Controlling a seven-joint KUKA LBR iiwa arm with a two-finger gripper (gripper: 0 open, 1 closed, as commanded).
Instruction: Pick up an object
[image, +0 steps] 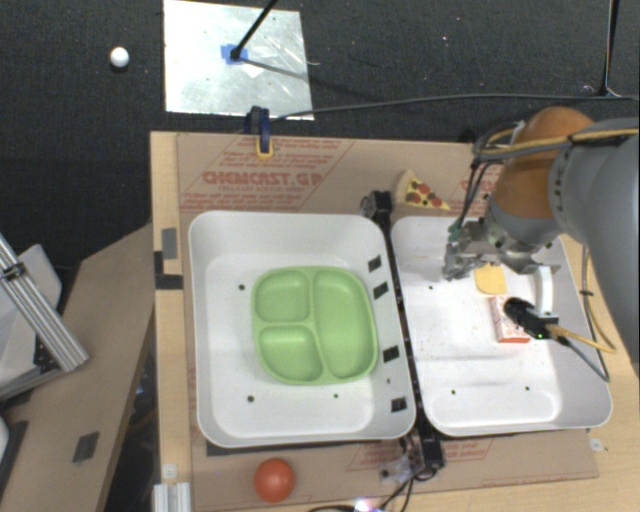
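Observation:
My gripper (458, 264) hangs low over the back part of the right bin (480, 400), close to its floor. Just to its right lies a small yellow piece (491, 279), touching or nearly touching the gripper's side. A little nearer the front sits a flat red and white packet (503, 322), partly covered by the robot's own hardware. Nothing shows between the fingers. The grey arm with its orange band (545, 160) reaches in from the right and hides the bin's back right corner.
The left bin (215, 300) holds a green divided plate (313, 323). A toy pizza slice (423, 192) lies on the cardboard behind the right bin. A red ball (274, 479) rests on the board in front of the left bin. A blue clamp (260, 128) stands at the back edge.

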